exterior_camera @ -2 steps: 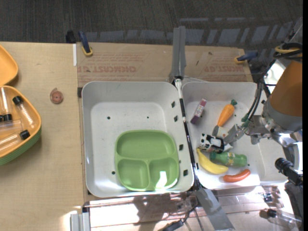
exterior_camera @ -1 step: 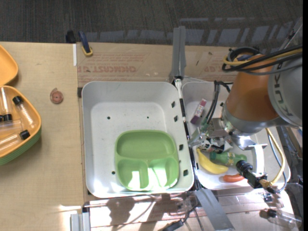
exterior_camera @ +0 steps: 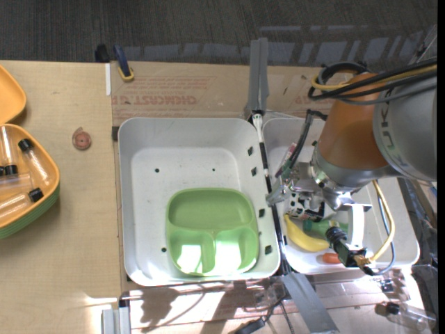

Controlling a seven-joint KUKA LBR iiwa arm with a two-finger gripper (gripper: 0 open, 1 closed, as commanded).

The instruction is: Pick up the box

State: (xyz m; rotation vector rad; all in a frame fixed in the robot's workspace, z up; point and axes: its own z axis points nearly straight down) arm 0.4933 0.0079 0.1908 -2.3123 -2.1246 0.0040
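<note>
Grey arm (exterior_camera: 389,138) over half-hidden banana (exterior_camera: 306,236)

The gripper (exterior_camera: 304,202) hangs low in the right bin (exterior_camera: 403,245), against the divider wall (exterior_camera: 268,179) shared with the left bin (exterior_camera: 128,207). Directly beneath and toward the near rim, a banana (exterior_camera: 304,236), a green item (exterior_camera: 334,226) and a small red item (exterior_camera: 329,259) crowd the floor. Cables (exterior_camera: 382,221) loop to the gripper's right. Beyond the divider, a green compartment tray (exterior_camera: 212,232) fills the near floor; the far floor lies open.
</note>
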